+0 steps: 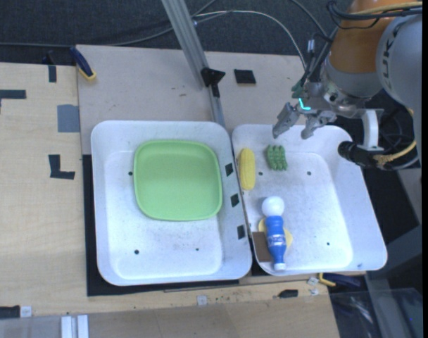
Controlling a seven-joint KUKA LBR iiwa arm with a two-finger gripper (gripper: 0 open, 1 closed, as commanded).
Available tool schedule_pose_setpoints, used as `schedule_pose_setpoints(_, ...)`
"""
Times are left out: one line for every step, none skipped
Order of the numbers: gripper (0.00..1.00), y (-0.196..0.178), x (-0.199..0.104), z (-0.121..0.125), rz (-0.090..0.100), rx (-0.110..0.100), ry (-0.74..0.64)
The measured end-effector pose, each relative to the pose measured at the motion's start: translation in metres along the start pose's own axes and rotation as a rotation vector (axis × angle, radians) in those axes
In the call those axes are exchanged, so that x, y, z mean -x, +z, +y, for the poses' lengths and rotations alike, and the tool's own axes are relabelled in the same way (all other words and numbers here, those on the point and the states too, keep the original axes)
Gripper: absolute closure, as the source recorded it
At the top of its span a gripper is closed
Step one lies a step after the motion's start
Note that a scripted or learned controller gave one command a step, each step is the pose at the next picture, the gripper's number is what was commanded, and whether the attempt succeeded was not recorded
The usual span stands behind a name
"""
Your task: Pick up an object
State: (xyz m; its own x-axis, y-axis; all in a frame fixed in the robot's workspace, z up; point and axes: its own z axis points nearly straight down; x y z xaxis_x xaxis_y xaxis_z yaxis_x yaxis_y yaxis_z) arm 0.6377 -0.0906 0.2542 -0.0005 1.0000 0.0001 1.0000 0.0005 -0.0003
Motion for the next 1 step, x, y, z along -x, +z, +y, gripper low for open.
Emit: schedule_pose_setpoints(0.0,0.0001,0.0,0.0,0.0,0.0,0.0)
